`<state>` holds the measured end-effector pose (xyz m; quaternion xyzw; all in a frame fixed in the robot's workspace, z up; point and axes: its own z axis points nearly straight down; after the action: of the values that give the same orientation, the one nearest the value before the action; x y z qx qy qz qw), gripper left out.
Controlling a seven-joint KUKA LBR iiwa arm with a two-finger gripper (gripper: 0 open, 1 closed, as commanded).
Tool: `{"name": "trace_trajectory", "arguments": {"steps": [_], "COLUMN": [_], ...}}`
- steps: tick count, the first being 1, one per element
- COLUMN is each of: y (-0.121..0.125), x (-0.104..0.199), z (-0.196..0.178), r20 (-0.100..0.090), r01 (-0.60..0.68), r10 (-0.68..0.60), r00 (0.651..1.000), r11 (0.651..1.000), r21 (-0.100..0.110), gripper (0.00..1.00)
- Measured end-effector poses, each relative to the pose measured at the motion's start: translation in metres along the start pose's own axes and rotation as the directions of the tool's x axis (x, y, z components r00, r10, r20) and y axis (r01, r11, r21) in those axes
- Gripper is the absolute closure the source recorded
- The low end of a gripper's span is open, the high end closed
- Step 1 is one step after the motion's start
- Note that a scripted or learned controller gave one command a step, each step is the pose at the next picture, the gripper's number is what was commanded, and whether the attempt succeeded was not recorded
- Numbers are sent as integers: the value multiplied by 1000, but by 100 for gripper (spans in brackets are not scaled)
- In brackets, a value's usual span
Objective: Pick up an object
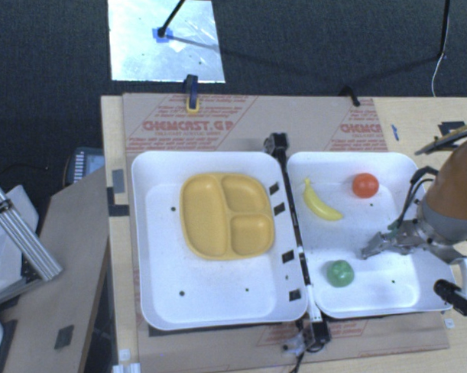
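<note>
We see two white bins (210, 163) dotted with small dark holes, black clips running along the seam between them. In the left bin lies a pale yellow divided plate (225, 215). The right bin (375, 288) holds a yellow banana (320, 202), an orange-red ball (365, 185) at three o'clock from it, and a green fruit (340, 274), perhaps an apple. The table (246, 116) is tan cardboard printed with red lettering. The end effector (373, 247) looks grey metal.
</note>
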<state>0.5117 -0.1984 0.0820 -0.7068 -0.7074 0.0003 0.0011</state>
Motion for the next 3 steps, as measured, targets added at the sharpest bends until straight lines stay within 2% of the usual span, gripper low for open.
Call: {"name": "trace_trajectory", "arguments": {"steps": [1,3], "y": [2,-5], "x": [-1,8], "z": [-13,-115], "r20": [3,3], "r01": [0,4], "r10": [0,-4], "r00": [1000,1000], "r11": [1000,1000], "r21": [-5,-8], "gripper": [100,100]}}
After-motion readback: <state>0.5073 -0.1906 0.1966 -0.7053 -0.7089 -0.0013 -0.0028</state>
